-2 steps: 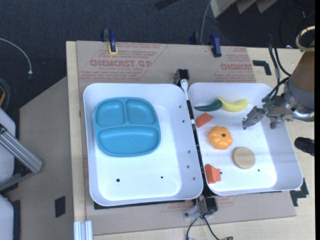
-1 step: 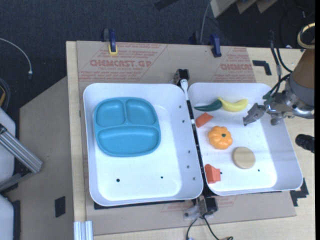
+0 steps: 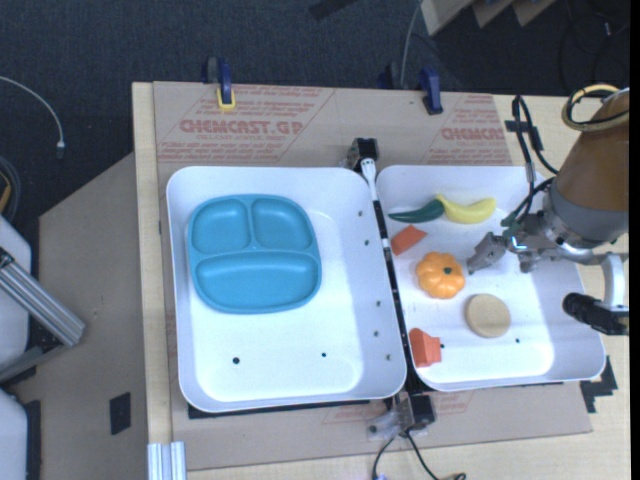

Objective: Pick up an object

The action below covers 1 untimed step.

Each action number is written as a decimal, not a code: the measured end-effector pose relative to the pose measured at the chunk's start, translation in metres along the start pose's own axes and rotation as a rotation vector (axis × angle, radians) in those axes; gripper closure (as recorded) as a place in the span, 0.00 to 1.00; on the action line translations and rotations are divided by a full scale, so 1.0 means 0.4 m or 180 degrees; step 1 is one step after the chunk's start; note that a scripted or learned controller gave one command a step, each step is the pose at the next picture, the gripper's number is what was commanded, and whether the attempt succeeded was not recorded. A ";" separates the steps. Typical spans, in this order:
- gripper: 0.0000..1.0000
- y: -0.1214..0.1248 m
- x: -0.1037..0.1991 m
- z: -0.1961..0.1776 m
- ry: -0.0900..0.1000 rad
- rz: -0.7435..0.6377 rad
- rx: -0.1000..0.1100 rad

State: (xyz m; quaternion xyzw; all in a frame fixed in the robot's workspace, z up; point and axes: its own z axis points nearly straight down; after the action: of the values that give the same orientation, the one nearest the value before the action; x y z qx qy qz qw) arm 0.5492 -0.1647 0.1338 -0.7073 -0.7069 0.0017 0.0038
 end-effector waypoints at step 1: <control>0.00 -0.001 0.001 0.130 -0.0003 -0.0001 -0.0010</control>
State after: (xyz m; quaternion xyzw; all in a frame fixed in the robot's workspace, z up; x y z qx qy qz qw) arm 0.5486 -0.1642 0.0820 -0.7072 -0.7070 0.0010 0.0023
